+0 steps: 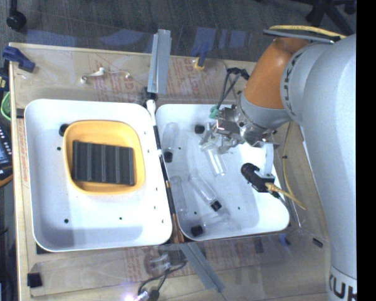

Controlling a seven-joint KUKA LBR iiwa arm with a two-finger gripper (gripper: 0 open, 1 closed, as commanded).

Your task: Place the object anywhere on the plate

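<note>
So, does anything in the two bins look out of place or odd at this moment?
Nothing looks spilled or broken. The yellow square plate with the dark ribbed insert lies flat in the left white bin. The gripper is over the right white bin, where clear transparent objects lie scattered and hard to make out.

The grey arm (329, 137) is seen reaching in from the right, its orange band (269, 74) bent above the wrist. The end effector (220, 130) is pointed down and leftward; its fingers are blurred, so their spacing cannot be made out.
</note>
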